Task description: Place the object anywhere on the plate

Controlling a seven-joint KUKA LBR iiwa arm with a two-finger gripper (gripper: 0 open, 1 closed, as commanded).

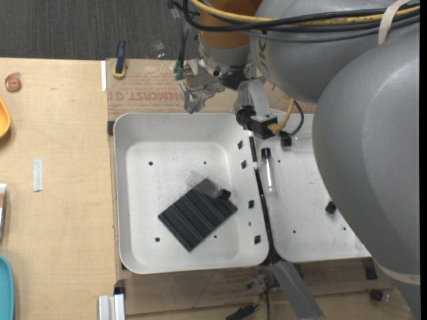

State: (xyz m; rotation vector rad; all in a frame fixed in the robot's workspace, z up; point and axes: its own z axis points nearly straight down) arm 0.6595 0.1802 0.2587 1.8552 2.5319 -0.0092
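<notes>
Camera view puts the object (197, 216), a flat dark ribbed slab with a small knob at its upper corner, lying askew at about 6 o'clock in the left bin (133, 179). I judge it stiff, light and low, likely hard to pinch flat; I would take it across its narrow width or by the knob. Farther off, at 12 o'clock beyond the bin's rim, hangs the gripper (195, 99), carrying nothing that I can see.
</notes>
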